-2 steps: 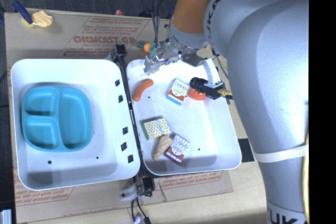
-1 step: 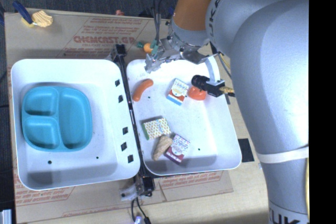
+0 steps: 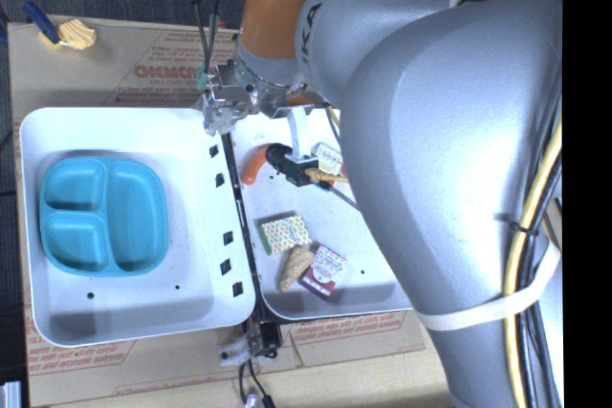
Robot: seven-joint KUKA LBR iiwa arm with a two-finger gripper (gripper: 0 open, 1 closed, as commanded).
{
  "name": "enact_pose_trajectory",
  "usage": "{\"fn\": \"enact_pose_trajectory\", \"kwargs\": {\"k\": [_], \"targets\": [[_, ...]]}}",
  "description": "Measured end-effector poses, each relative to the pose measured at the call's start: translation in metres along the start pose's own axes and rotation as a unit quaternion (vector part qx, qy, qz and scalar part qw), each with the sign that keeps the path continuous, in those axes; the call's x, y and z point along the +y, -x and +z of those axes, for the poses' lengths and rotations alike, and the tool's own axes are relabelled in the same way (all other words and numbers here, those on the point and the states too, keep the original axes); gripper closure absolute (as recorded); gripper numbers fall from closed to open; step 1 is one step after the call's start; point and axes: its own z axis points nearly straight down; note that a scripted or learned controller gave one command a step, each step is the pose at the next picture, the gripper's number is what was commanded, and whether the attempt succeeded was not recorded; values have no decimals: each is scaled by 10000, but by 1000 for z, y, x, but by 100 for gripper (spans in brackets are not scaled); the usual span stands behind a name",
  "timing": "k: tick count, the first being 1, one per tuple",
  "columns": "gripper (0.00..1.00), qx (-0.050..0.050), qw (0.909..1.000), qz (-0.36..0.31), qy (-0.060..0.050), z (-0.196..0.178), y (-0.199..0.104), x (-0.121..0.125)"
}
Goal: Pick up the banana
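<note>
My gripper hangs over the top end of the divider between the two bins, at the far edge. The grey arm hides most of the right bin. In the visible part of that bin lie a small orange piece just below the gripper, a green patterned packet, a pale tan oblong thing that may be the banana, and a maroon packet. I see nothing between the gripper and these things.
A blue divided plate sits in the left bin. A printed packet lies by the arm. A yellowish thing with a blue handle rests on the cardboard at the far left.
</note>
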Motion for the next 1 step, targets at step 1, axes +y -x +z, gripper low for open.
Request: {"fn": "enact_pose_trajectory", "kwargs": {"k": [1], "targets": [[100,-4,10000,-31,-9,-10,0,0]]}}
